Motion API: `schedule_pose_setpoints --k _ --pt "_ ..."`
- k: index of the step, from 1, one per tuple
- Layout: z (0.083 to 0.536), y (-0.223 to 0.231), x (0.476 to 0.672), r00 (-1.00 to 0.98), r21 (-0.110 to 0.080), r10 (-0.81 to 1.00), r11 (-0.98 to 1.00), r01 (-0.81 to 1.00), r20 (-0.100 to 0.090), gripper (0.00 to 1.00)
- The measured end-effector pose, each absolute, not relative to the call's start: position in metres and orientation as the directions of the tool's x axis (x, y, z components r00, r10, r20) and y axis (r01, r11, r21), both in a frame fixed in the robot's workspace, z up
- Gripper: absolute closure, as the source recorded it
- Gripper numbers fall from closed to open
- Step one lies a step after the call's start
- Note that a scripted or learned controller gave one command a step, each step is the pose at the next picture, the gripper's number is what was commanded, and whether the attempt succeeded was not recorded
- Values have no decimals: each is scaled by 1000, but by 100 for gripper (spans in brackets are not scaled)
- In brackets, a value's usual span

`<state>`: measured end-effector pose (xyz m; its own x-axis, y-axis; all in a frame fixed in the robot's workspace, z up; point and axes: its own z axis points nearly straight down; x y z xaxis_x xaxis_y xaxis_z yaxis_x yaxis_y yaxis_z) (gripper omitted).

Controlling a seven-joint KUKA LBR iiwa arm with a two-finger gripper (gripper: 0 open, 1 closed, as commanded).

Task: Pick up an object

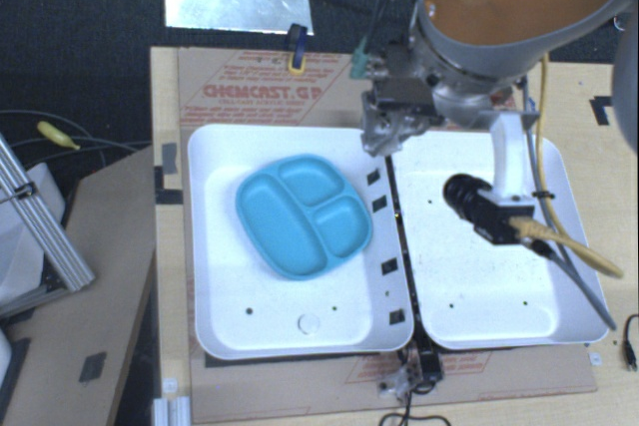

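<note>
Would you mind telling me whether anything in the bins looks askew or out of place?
The blue divided plate lies flat in the left bin but turned at an angle to its walls. Nothing looks spilled or damaged.

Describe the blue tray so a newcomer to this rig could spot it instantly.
Of the two shallow white bins side by side, take the left bin. Lying flat near its middle is the blue tray, rounded at the corners and moulded into three compartments. Its solid light blue against the bin's white floor sets it apart from everything around it.
</note>
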<state>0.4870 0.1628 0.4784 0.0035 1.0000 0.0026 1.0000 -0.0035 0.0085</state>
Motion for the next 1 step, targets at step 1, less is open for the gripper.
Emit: schedule_pose_setpoints --k 1 --pt "486 166 487 -6 5 1000 6 1000 3 100"
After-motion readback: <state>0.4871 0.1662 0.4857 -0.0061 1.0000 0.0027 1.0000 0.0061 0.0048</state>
